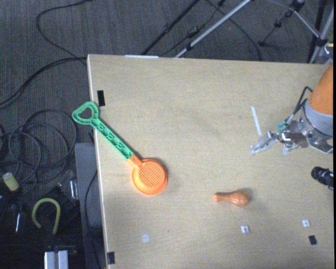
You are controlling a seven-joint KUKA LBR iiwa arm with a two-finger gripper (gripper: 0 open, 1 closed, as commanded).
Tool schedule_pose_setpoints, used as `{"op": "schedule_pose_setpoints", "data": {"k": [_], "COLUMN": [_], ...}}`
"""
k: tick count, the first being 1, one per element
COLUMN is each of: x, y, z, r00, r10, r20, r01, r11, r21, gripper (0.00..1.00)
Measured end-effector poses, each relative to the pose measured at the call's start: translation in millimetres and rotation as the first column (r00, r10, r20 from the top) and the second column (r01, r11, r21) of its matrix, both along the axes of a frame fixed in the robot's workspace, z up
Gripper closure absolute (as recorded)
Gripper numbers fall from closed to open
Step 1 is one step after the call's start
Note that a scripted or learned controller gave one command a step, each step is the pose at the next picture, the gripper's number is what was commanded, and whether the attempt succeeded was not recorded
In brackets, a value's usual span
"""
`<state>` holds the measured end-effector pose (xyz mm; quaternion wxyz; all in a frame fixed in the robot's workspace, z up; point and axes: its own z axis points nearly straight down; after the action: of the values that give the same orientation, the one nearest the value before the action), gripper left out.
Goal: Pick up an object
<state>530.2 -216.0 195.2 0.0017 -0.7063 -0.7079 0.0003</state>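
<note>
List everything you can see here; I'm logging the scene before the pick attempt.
Plastic strainer scoop with green handle and orange mesh head: one, bench left.
Small orange pear-shaped plastic toy: one, lower centre of the bench.
Thin white stick: one, bench right, near the gripper.
Tan bench surface: one.
Black cables: several, floor left.
Grey metal stand legs: several, floor top.
Gripper: one, grey, right, above the bench.

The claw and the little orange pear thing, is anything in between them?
No. In the camera view, just bare tan bench top lies between the claw and the orange pear-shaped toy.
</note>
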Motion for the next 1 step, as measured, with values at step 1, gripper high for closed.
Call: {"op": "schedule_pose_setpoints", "data": {"k": [1], "x": [58.5], "y": [12.8], "z": [-76.8], "r00": [0.996], "r10": [0.088], "r20": [0.001], "r01": [-0.088], "r11": [0.996], "r21": [-0.003], "gripper": [0.0]}}
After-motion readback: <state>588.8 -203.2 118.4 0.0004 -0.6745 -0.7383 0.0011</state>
